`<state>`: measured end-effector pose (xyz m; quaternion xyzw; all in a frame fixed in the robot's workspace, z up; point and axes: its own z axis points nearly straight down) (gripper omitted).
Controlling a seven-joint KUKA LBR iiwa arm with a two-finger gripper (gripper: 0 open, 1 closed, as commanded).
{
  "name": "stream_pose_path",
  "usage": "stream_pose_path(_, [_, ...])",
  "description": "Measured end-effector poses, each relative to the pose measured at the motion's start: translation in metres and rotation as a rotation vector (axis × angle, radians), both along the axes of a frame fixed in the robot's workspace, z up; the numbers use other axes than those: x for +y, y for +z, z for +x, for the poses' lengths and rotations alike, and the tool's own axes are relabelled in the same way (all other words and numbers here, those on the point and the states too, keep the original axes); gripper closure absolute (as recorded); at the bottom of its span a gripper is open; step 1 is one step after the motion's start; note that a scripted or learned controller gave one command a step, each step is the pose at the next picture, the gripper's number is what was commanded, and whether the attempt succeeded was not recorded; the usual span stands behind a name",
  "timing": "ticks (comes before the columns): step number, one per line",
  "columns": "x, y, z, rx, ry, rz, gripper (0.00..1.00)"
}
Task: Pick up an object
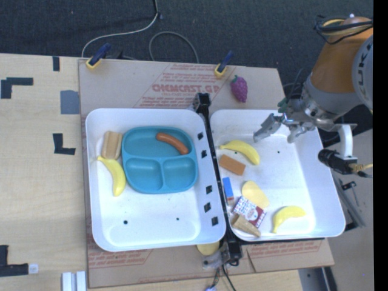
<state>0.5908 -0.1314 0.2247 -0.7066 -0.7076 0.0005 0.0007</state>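
Observation:
My gripper (pixel 280 132) hangs over the back of the right bin (pixel 315 180), open, with nothing between its fingers. Left of it and a little nearer lies a yellow banana (pixel 241 151), and an orange-brown block (pixel 231 164) sits just in front of that. Further forward in the same bin are a blue stick (pixel 227 188), a pale yellow piece (pixel 255 194), a red and white packet (pixel 248 210), a tan wedge (pixel 245 225) and a second banana (pixel 287 216).
The left bin (pixel 145 229) holds a blue divided plate (pixel 160 160) with a sausage (pixel 173 142) on it, a tan bread piece (pixel 111 144) and a banana (pixel 114 174). Purple grapes (pixel 239 88) lie on the cardboard behind the bins. A black divider (pixel 209 162) separates the bins.

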Motion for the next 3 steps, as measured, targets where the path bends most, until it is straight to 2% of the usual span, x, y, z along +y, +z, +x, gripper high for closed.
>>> stream_pose_path(1, [0.037,-0.101,0.030,0.006,0.003,0.001,0.00])
stream_pose_path(2, [0.022,-0.138,0.048,-0.004,0.000,-0.002,0.00])
stream_pose_path(3, [0.021,-0.128,0.048,-0.005,0.001,-0.004,1.00])
